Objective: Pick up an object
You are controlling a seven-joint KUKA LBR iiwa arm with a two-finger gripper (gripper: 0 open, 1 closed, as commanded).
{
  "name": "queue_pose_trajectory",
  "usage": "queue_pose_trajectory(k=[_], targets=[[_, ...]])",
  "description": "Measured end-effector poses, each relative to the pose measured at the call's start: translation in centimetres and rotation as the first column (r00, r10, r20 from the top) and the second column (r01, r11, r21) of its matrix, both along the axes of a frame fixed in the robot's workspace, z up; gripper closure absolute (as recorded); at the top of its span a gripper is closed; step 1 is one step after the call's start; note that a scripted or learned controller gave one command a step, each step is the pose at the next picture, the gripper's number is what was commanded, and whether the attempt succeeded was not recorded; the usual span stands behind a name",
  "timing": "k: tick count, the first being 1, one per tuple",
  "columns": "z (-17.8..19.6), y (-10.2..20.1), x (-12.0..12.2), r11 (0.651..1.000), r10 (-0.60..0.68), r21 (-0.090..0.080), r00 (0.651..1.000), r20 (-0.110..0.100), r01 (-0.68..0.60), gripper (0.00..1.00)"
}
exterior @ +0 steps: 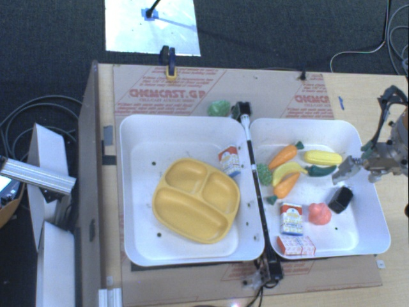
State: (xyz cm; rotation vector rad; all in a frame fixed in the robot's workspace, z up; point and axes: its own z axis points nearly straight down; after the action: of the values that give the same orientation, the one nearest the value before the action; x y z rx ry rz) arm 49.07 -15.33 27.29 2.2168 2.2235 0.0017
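The right bin (378, 226) holds toy food: two orange carrots (283, 156) (286, 185), a yellow banana (287, 171), a corn cob (321, 157), green broccoli (264, 174), a red-pink fruit (319, 213), a small carton (292, 219), a flat red-and-white box (296, 245) and a black block (340, 199). My gripper (345, 168) hangs over the right side of this bin, just above the black block and right of the corn. Nothing is visibly held in it.
The left bin (128, 190) carries a yellow divided plate (195, 206) and a small carton (230, 160) near the shared wall. A green item (219, 108) lies on the cardboard behind the bins. Cables run along the bin divider (252, 165).
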Motion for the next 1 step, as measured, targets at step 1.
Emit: queue_pose_trajectory(k=[1], targets=[[-12.24,3.91,4.78,1.0,0.006,0.004,1.0,-0.009,-0.006,0.0]])
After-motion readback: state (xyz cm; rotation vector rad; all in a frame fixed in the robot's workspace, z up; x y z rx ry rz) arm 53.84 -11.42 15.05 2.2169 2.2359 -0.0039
